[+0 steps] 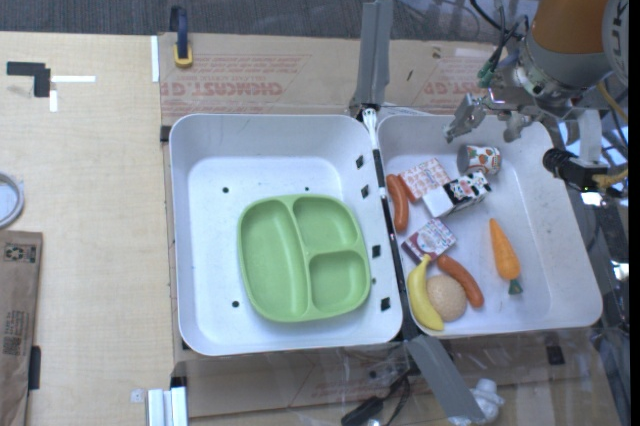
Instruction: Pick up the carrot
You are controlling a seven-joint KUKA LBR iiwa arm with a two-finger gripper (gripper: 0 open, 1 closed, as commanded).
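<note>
Carrot (504, 252) lies alone in the right bin (570, 309), toward its right wall, stem end nearest me. A similar orange sausage (462, 279) sits near it, beside the banana (420, 294), so I risk picking wrong. My pincer (488, 117) hovers well apart near the far rim; I cannot tell its opening.

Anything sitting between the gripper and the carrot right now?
Nothing visible blocks it. The gripper hovers over the right bin's far end; the carrot lies apart from the other items, with bare bin floor around it.
</note>
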